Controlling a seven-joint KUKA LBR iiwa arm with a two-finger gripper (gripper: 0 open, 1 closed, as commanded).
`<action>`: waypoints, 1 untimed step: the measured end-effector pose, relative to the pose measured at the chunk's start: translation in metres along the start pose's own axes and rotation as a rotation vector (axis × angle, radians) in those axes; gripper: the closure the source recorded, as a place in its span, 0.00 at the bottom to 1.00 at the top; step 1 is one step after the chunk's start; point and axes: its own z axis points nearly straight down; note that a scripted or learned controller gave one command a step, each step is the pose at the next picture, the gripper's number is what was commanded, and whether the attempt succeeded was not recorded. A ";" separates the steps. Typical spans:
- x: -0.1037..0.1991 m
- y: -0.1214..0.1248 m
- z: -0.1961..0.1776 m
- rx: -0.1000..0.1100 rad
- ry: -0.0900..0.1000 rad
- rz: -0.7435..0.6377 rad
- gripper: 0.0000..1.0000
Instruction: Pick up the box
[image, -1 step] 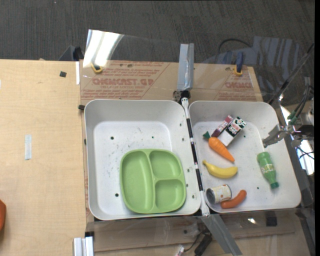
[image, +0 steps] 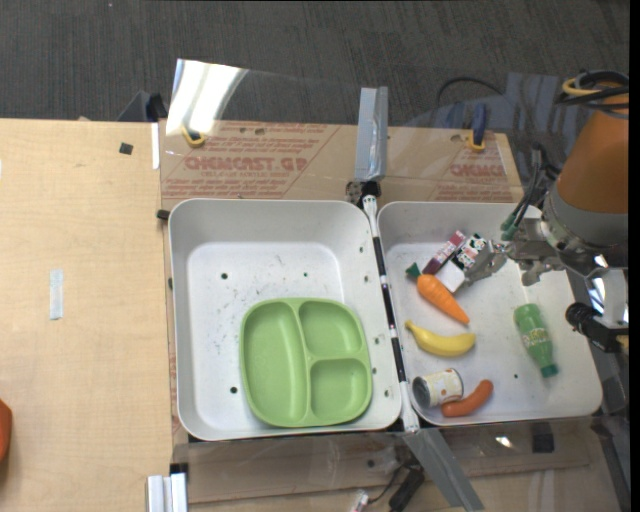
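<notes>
The box (image: 452, 254) is a small white and maroon carton lying tilted in the back of the right bin (image: 580, 400), just behind the carrot (image: 441, 298). My gripper (image: 486, 263) reaches in from the right and hangs low at the box's right end, close to it or touching it. The grey wrist and the orange band stand behind it at the right edge of the bin. The box rests on the bin floor.
The right bin also holds a banana (image: 441, 341), a small can (image: 440, 386), a red sausage-shaped toy (image: 468, 398) and a green bottle (image: 535, 338). A green divided plate (image: 305, 360) lies in the left bin (image: 200, 300). Cardboard lies behind both bins.
</notes>
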 end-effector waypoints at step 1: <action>-0.004 0.051 0.112 -0.003 -0.001 0.012 0.00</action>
